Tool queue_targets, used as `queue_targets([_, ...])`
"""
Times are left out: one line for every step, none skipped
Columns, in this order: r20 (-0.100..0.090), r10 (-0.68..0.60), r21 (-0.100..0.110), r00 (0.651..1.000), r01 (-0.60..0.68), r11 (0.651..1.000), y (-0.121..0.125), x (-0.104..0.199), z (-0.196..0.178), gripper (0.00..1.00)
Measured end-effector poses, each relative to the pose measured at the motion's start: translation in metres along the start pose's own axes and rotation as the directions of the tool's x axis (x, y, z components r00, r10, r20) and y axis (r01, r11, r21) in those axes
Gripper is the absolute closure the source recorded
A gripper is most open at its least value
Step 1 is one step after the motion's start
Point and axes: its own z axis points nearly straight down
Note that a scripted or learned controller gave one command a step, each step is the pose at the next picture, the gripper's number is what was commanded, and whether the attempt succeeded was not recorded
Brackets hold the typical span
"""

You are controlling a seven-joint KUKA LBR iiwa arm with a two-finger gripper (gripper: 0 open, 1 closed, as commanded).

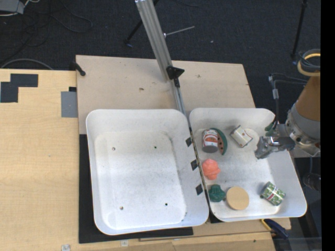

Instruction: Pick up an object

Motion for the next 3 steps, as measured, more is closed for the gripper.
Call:
queue_targets([-0.003,-0.002,0.005,1.000,0.002,1.000,0.004,0.051,0.013,1.00])
queue_targets([-0.002,-0.003,0.003,1.000,0.003,1.000,0.013,0.107,0.004,1.00])
queue_targets([-0.002,-0.004,0.003,1.000,0.004,1.000,0.024,0.160,-0.003,1.00])
